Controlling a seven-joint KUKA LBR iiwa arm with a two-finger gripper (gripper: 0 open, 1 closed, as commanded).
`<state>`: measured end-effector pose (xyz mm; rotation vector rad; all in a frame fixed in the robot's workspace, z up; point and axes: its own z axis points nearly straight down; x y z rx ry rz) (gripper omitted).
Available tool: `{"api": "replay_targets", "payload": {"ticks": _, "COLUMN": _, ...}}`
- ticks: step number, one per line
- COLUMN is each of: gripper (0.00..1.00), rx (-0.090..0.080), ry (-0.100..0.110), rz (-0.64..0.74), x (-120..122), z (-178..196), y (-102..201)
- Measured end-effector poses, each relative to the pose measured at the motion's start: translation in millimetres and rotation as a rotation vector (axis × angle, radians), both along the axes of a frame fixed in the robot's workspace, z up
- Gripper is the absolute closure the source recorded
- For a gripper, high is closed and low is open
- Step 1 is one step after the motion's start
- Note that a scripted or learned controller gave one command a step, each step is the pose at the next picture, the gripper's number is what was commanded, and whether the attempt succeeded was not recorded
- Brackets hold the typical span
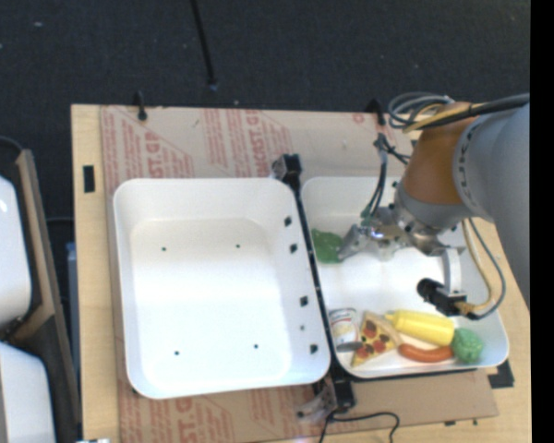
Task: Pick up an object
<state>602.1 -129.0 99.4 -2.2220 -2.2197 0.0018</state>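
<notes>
— How are the fingers set?
— Can't tell; the gripper (351, 245) is low in the right bin (351, 190), its tip just beside a green toy (326, 245) by the divider.
— And the rest?
— A small can (342, 325), a pizza slice (375, 334), a corn cob (423, 324), a sausage (425, 353) and a green lump (468, 343) lie along the near wall. The left bin (129, 210) sits alongside.

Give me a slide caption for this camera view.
Claw reaches toward a green object in the right bin; toy food lies along its near edge.
</notes>
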Motion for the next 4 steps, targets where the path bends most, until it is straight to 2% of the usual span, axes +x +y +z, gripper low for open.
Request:
{"api": "replay_targets", "payload": {"ticks": 1, "gripper": 1.00, "rx": 0.000, "ry": -0.003, "rz": -0.002, "x": 1, "z": 12, "y": -1}}
{"api": "replay_targets", "payload": {"ticks": 4, "gripper": 1.00, "rx": -0.001, "ry": -0.007, "rz": 0.001, "x": -3, "z": 191, "y": -2}}
